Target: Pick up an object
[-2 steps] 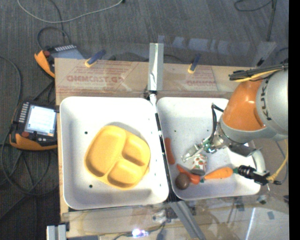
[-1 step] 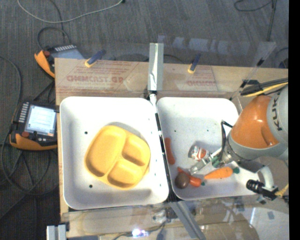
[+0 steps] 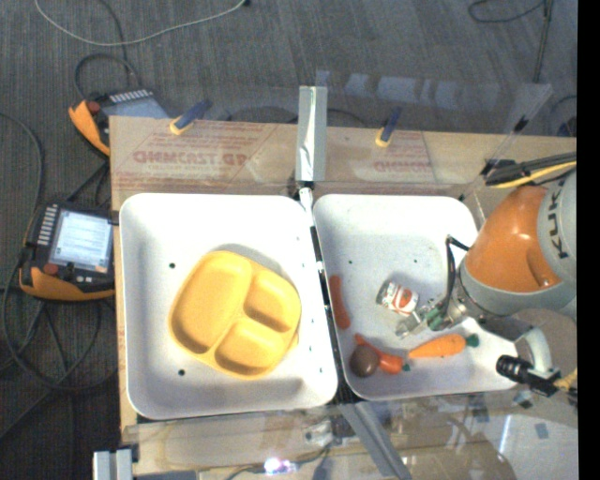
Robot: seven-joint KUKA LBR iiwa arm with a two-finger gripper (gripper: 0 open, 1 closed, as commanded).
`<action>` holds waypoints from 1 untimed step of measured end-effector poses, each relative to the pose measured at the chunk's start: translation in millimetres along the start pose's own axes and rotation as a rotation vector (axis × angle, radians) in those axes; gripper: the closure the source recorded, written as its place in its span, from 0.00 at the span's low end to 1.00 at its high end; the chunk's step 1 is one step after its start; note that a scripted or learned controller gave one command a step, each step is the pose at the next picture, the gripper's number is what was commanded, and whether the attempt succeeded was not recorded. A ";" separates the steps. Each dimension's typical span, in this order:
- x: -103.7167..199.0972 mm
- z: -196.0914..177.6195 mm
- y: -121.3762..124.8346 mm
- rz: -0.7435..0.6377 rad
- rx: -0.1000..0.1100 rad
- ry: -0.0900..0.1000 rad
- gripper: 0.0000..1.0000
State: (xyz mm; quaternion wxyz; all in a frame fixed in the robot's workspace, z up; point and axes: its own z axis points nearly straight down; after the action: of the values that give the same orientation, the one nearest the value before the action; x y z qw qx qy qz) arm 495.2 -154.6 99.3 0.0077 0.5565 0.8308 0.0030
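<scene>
The arm [image 3: 525, 248] is cut off by the right edge and covers the right bin's [image 3: 375, 220] right wall. The gripper [image 3: 424, 319] is too small to resolve finger position. The small white-and-red object [image 3: 397, 298] beside it is blurred; identity cannot be determined. The cables [image 3: 84, 23] at far left run off-frame.

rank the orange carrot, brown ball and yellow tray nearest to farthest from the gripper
From the gripper:
1. orange carrot, right bin, just below it
2. brown ball, right bin's lower left corner
3. yellow tray, in the left bin
</scene>
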 end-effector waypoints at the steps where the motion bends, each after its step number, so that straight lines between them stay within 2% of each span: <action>1: -27.0 9.2 73.1 0.236 0.005 0.001 1.00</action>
State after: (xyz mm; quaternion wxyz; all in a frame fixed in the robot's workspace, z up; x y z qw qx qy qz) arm 573.2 -151.8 91.4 0.0058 0.6504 0.7595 0.0021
